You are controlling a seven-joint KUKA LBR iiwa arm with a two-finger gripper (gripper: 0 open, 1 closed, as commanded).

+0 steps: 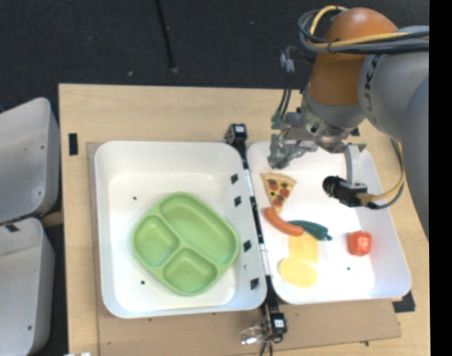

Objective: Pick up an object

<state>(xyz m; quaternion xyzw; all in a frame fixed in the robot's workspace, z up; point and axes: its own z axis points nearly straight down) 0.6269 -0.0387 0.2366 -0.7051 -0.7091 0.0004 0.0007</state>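
Note:
My gripper (pixel 285 153) hangs over the far left corner of the right bin (pixel 385 273), just above a toy pizza slice (pixel 278 189). Below the slice lie an orange sausage (pixel 283 223), a dark teal piece (pixel 312 230), a yellow block (pixel 303 249) and a flat yellow oval (pixel 297 273). A small red toy (pixel 359 243) sits apart toward the bin's right side. Nothing shows between the gripper and the toys beneath it.
The left bin (pixel 114 191) holds a green divided plate (pixel 185 242). The divider between the bins carries black clips (pixel 249 199). A black fitting with cable (pixel 348 190) hangs off the arm over the right bin. Grey chairs (pixel 18 162) stand at the left.

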